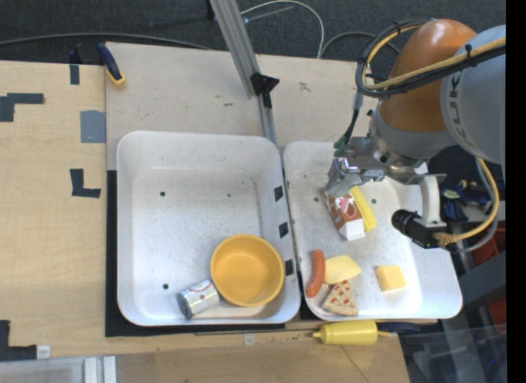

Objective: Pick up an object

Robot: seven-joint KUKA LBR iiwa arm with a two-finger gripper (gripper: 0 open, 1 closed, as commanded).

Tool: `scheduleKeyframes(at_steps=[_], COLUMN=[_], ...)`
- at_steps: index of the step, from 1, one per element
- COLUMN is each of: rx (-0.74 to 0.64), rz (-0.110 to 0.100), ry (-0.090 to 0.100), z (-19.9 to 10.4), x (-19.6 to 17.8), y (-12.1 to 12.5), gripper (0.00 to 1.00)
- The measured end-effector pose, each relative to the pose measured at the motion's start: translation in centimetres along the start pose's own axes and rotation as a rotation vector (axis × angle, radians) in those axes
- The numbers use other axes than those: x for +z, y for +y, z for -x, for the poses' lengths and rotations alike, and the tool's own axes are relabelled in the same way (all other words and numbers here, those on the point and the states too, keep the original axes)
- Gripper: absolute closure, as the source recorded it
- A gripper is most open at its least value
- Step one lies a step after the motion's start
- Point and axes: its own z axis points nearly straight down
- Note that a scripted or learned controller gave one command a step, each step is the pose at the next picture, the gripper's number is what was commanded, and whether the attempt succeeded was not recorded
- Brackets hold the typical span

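The left bin (148, 209) has wide bare floor across its far half and left side; only the yellow bowl (246, 269) and a small can (198, 297) crowd its near right corner. The right bin (302, 168) is tighter: the claw (349, 172) and arm (427, 77) fill its far part above a carton (345, 213), while a sausage (315, 273), cheese wedge (342, 269), pizza slice (341, 298) and cheese cube (390, 278) line the near edge. A slanting metal pole (234, 32) crosses the far counter (49, 209).

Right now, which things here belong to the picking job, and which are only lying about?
Job:
gripper
small carton
yellow stick
sausage
pizza slice
cheese cube

Lying about:
yellow bowl
can
mustard bottle
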Motion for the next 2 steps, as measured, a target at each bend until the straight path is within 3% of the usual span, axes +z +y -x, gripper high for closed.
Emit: scheduleKeyframes(at_steps=[2], rx=[0.002], rz=[0.000], ry=[-0.002], z=[-8.6], x=[1.7], y=[4.2], gripper=[1.00])
